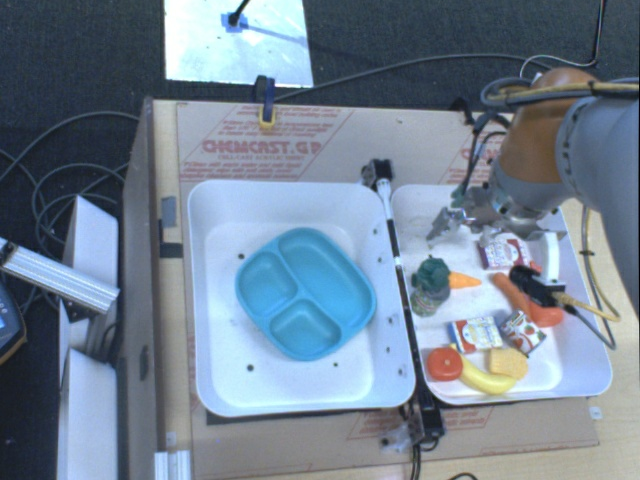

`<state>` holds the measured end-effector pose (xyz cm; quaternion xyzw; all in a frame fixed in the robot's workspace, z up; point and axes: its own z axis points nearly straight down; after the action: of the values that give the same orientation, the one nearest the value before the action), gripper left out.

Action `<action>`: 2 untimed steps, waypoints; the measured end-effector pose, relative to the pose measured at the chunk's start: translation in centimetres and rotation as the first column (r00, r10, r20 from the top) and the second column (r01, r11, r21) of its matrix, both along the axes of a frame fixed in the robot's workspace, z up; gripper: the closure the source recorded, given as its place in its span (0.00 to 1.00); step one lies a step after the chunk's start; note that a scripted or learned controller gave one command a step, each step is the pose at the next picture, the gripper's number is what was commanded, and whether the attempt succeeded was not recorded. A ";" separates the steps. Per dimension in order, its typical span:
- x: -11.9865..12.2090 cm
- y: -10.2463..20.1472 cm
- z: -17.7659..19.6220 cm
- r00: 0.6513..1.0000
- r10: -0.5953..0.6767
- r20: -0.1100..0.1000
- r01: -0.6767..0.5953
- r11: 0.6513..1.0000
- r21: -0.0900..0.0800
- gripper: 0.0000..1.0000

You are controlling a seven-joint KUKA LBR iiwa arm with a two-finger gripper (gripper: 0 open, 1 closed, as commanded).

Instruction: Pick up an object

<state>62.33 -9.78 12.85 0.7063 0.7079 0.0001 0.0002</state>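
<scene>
Camera view: the desk carries two white bins side by side. The left bin holds a blue plate with three compartments, lying flat near its middle.

All the loose objects lie in the right bin. A green toy stands near the bin's left wall, and a carrot lies just beside it on the right. Further right lies a red and white packet, and below that a long red toy. Two small printed boxes lie side by side nearer the front. At the front edge a tomato touches a banana, and a yellow block sits against the banana's upper side.

The arm reaches in from the right over the far half of the right bin. Its tool hangs above the bin's far left part, beyond the green toy and to the left of the packet, apart from both. Whether the tool is open or closed cannot be told from this angle, nor how high it is above the bin floor.
</scene>
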 end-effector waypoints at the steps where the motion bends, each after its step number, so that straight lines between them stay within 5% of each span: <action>1: -4.7 1.1 -2.4 1.000 -0.002 0.006 0.002 1.000 -0.002 0.00; 2: -4.6 1.1 -1.3 1.000 -0.001 0.009 0.001 1.000 -0.002 1.00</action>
<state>57.77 -8.68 11.57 0.7065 0.7077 0.0024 0.0040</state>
